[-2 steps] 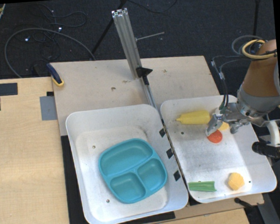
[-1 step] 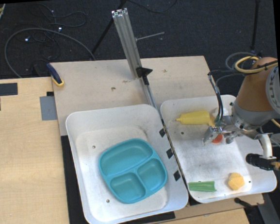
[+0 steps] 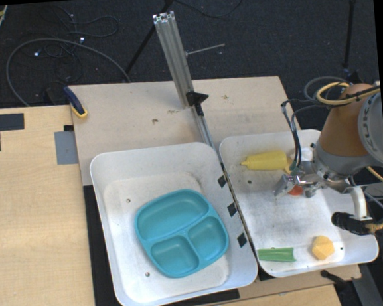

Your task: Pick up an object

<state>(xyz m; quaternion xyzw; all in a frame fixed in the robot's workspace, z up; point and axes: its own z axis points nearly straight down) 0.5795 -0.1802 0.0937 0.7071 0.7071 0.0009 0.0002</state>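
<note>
My gripper [image 3: 294, 185] is low over the right bin [image 3: 277, 221], in its upper middle part, with the grey and orange arm reaching in from the right. A yellow elongated object [image 3: 267, 161] lies just up and left of the gripper, close to it. A small reddish patch shows right under the gripper; I cannot make out what it is. A green flat piece [image 3: 276, 255] lies near the bin's front edge. A yellow-orange chunk [image 3: 323, 247] sits to its right.
The left bin [image 3: 115, 189] holds a teal divided plate [image 3: 182, 231]. A metal post [image 3: 177, 60] rises behind the bins at the seam between them. Cables hang beside the arm at the right bin's far right corner.
</note>
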